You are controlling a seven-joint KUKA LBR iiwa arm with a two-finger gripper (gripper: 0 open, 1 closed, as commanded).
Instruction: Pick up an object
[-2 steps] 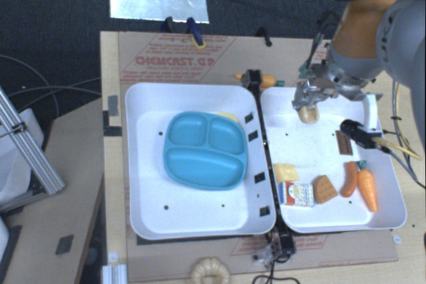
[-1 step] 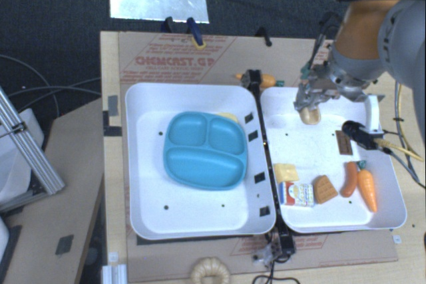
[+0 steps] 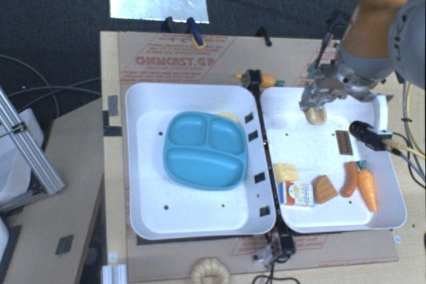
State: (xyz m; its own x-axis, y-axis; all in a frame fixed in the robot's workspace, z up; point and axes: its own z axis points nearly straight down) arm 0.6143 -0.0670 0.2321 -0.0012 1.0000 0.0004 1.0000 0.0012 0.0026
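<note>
Nearest us, below the gripper (image 3: 315, 103), we see the right bin (image 3: 393, 209) holding two carrots (image 3: 367, 188), both lying with their long axes running near-to-far, a brown cracker (image 3: 325, 189), a small carton (image 3: 296, 194) and a yellow wedge (image 3: 286, 172). Left of the gripper, the left bin (image 3: 143, 143) holds a blue divided tray (image 3: 205, 149). Under the gripper sits a tan rounded object (image 3: 315, 116); we cannot tell its finger spread.
</note>
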